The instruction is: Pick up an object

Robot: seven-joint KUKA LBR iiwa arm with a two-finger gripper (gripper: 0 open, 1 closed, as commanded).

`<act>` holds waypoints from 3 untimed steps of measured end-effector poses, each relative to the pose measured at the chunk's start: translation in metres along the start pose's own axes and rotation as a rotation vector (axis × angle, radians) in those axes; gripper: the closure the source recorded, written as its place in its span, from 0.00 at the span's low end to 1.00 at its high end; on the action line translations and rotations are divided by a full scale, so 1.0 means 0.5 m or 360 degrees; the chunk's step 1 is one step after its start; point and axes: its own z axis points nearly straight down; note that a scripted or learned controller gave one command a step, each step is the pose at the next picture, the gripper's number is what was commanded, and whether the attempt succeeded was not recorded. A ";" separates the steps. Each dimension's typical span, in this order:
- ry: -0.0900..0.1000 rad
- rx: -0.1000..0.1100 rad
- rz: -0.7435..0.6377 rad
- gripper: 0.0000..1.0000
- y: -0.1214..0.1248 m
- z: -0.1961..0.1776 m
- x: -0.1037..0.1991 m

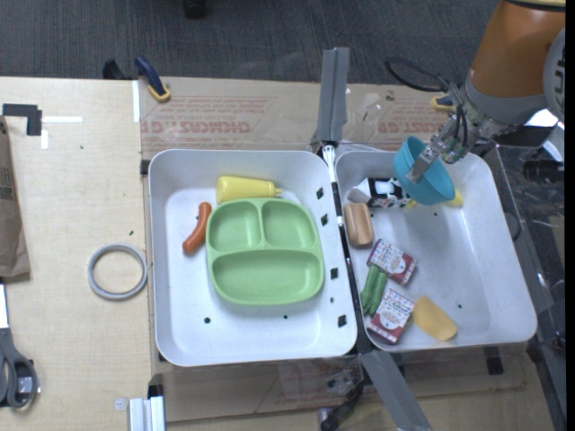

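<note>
My gripper [431,158] hangs over the back of the right bin [503,268], reaching in from the upper right. Its fingers pinch the rim of a blue bowl [424,180], which tilts on its side above the bin floor. Under the bowl lie a black and white item [386,191] and a small yellow piece [457,201]. Further forward in this bin are a tan bun [358,224], two red packets [392,260] [389,317], a green pod [373,287] and a yellow wedge [435,320].
The left bin [171,312] holds a green divided plate [265,250], a yellow item [244,188] and an orange sausage [196,227]. A grey ring [118,270] and scissors [13,380] lie on the bench at left. A blue clamp [153,77] sits at the back.
</note>
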 end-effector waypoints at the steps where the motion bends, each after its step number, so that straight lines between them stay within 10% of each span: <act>1: 0.0000 -0.0001 -0.0393 1.00 -0.066 0.088 0.034; 2: -0.0002 -0.0002 -0.0394 0.00 -0.066 0.087 0.034; 3: -0.0038 -0.0026 -0.0084 0.00 0.006 0.203 0.017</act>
